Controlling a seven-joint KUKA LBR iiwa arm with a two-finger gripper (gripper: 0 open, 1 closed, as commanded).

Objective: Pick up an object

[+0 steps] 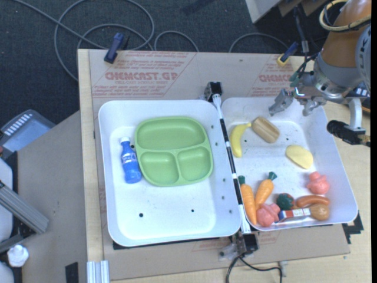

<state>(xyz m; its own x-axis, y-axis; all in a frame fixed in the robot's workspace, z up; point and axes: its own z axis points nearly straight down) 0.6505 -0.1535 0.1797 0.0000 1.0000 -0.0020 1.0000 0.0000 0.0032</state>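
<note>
The objects to pick from lie in the right bin, the white tray on the right side of the bench. A brown bread roll sits near the tray's top, at about 11 o'clock in that bin. Just to its left lies a yellow banana, close to the wall between the two bins. A yellow lemon-shaped piece rests at about 2 o'clock from the bin's middle, apart from the roll. At 6 o'clock in the bin two orange carrots lie side by side. Next to them is a crowd of small toys: a pink piece, a dark green piece, a brown sausage and a small tube, all close together near the bottom corner at 5 o'clock.

The gripper hangs over the top edge of the right bin, at about 12 o'clock. Its two fingers are spread apart and nothing is between them. The bread roll is the nearest toy, a little below and to the left of the fingers, not touching them.

The left bin holds a green plate with three parts. A small blue bottle lies just beside the plate at its 9 o'clock side.
</note>
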